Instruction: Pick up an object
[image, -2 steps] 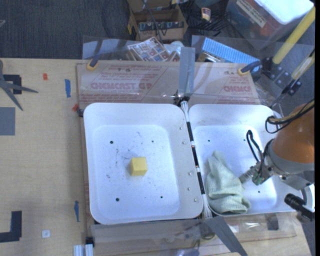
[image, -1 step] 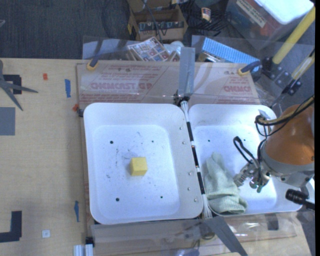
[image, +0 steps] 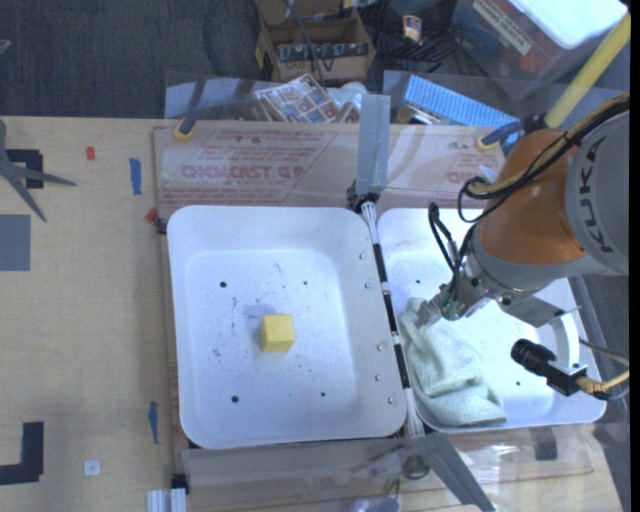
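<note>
A small yellow block (image: 278, 333) lies near the middle of the left bin (image: 200, 250). A crumpled white cloth (image: 450, 368) lies in the right bin (image: 420, 232), against its left and front walls. My gripper (image: 440, 308) is down in the right bin at the cloth's upper edge, under the orange band (image: 535, 205) of the arm. Its tips sit on or just above the cloth, and I cannot make out whether any cloth is between them.
A metal divider (image: 385, 300) runs between the two bins. A black cable and connector (image: 545, 362) hang from the wrist over the right bin's right side. Cardboard (image: 260, 165) and a grey post (image: 373, 140) stand behind the bins.
</note>
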